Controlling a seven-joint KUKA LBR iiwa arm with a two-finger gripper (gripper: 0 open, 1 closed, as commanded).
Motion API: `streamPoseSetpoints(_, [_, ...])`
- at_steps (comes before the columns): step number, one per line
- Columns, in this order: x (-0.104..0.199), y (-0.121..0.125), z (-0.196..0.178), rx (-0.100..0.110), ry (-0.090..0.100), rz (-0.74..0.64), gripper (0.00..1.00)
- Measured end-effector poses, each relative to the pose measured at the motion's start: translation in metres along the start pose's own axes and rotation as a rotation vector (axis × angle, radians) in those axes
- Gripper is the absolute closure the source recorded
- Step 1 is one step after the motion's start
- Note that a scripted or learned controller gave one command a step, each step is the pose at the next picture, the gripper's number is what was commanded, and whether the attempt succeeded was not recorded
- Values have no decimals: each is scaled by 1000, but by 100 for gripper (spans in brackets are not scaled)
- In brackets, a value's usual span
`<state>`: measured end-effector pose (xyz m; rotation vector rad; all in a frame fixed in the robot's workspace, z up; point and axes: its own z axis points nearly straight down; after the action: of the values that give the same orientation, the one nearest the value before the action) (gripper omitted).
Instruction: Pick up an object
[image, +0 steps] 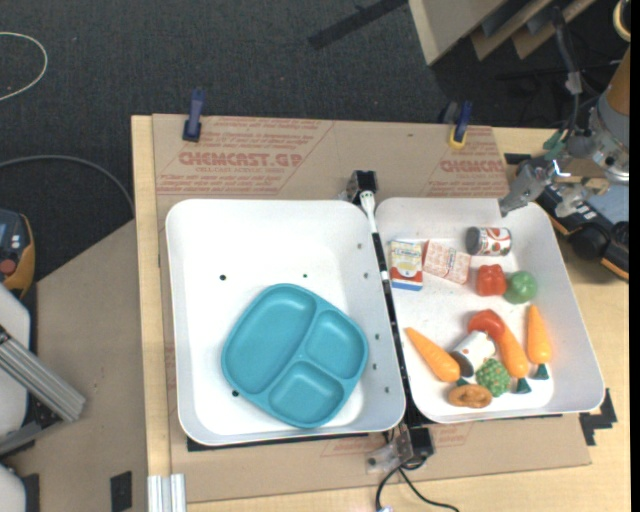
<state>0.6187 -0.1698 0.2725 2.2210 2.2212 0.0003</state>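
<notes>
Front of right bin: pretzel-shaped brown piece (469, 396) nearest the front wall, broccoli floret (492, 376) just behind it to the right.
Carrots: one orange carrot (432, 353) lying slantwise left of the pretzel piece; a second (511, 347) slanted through the cluster; a third (538, 334) near the right wall, roughly lengthwise.
Cluster middle: red pepper-like piece (485, 322) touching a white and dark item (472, 352); too small to name.
Mid bin: red tomato-like piece (490, 280) beside a green round piece (520, 287), touching or nearly so.
Back of right bin: small carton (406, 264) at left, pink-white packet (446, 261) just beside it, small can (489, 240) on its side to the right.
Left bin (200, 250): blue three-compartment plate (295, 353) toward the front.
Gripper (520, 190): over the right bin's (570, 385) back right corner, above the rim, near the can but apart from it.
Jaws: cannot tell whether apart or together; nothing seen between them.
Bench: cardboard sheet (250, 155) under both bins, clamps at its back edge.
</notes>
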Motion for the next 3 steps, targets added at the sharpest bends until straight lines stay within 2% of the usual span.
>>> streamPoseSetpoints(1, [59, -90, 138, 21, 8, -1, 0])
streamPoseSetpoints(2, [84, -142, 86, 4, 4, -1, 0])
streamPoseSetpoints(3, [83, -139, 77, 0, 1, 1, 100])
